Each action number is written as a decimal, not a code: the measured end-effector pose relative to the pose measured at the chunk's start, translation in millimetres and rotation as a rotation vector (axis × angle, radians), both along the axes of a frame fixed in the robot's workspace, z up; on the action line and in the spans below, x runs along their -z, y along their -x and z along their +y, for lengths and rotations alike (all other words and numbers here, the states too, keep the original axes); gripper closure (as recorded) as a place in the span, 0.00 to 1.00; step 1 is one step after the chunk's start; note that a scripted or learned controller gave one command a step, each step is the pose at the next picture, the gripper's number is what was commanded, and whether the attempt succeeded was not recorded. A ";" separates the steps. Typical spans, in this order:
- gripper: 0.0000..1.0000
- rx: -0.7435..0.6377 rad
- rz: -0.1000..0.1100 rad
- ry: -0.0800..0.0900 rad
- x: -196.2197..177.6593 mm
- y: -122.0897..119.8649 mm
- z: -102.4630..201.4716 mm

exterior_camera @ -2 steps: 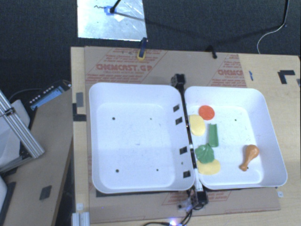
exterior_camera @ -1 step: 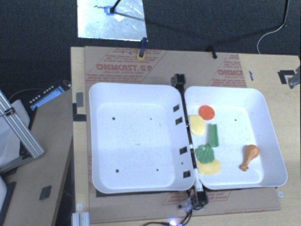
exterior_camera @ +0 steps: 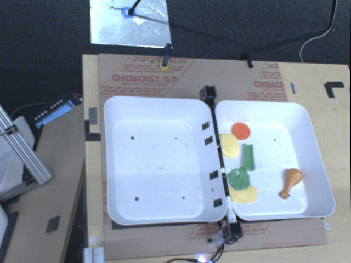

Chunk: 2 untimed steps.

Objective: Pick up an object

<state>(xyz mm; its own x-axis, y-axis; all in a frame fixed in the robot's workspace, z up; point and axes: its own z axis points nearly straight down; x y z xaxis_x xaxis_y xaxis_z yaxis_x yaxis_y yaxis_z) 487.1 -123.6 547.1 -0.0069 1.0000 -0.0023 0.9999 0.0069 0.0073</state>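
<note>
Several small objects lie in the right bin (exterior_camera: 307,126), mostly along its left side. A round red-orange piece (exterior_camera: 241,130) sits nearest the back. Just below it lies a pale yellow oval piece (exterior_camera: 230,146), with a dark green bar (exterior_camera: 249,157) to its right. Further forward, a green leafy piece (exterior_camera: 238,177) overlaps a yellow flat piece (exterior_camera: 244,194). An orange-brown drumstick-shaped object (exterior_camera: 290,182) rests apart at the bin's front right.
The left bin (exterior_camera: 159,158) stands beside the right one, joined by black clips along the shared wall (exterior_camera: 215,158). Both rest on a cardboard sheet (exterior_camera: 142,76) on the bench. A shiny metal plate (exterior_camera: 130,14) lies at the back.
</note>
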 end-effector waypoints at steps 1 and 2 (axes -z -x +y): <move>1.00 0.009 0.004 0.002 13.4 -70.1 -59.1; 1.00 0.010 0.004 -0.001 10.9 3.9 -73.5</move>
